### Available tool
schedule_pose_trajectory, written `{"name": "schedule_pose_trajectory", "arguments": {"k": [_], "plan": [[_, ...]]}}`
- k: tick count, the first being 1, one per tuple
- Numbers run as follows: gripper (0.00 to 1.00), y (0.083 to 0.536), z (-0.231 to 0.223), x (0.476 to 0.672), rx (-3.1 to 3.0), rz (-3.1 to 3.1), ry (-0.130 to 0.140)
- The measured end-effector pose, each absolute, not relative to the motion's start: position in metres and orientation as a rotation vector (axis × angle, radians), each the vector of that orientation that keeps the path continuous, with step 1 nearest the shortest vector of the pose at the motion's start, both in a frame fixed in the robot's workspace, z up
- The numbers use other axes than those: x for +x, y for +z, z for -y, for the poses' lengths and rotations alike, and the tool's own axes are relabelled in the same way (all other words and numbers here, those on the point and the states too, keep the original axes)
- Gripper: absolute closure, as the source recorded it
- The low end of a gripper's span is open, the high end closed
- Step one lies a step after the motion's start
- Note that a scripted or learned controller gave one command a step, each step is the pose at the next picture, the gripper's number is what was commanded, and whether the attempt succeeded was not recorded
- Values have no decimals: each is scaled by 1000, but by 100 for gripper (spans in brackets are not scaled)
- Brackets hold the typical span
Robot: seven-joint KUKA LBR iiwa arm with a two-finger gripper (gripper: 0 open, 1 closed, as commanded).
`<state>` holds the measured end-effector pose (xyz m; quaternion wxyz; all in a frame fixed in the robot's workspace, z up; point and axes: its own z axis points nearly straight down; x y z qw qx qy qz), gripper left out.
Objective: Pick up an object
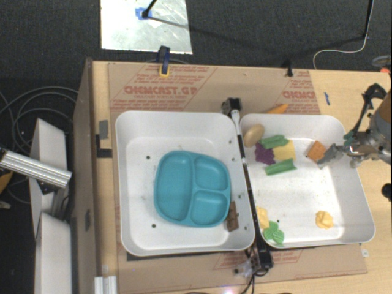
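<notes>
The orange block [316, 150] lies tilted on the floor of the right-hand bin [352, 188], toward that bin's far right corner, and it is the piece nearest the gripper [331, 153]. The gripper comes in over the bin's right wall and its dark tip sits just beside the block on the right — touching it or a hair short of it, the view does not settle which. Whether the fingers are apart or together cannot be told from here, and nothing is seen clamped between them.

Taking the orange block as the mark, the rest of the right bin's load falls out like this. Just to its left is a cluster: a yellow block [283, 152], a green piece [273, 142] above that, a purple bunch-shaped toy [264, 154] further left, and a green stick [280, 169] lying slantwise below the yellow block. Further left again, against the bin's left wall, is a tan rounded object [253, 135]. Well below the orange block, near the front wall, sits a small yellow lump [324, 219]. Down in the front left corner, well apart from the block, lie a pale yellow piece [263, 215] and a green leafy toy [274, 233], close together.

Far to the block's left, the other bin [131, 164] holds a teal divided plate [192, 188], and a small brown object [233, 216] rests at the plate's right edge — beside the wall between the bins.
</notes>
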<state>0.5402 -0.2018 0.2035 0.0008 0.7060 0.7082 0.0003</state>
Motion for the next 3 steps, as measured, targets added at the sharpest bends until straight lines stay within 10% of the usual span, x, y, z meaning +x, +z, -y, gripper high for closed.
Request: {"name": "schedule_pose_trajectory", "arguments": {"k": [3], "plan": [[0,84,112,666,2221,-2243,-29]]}}
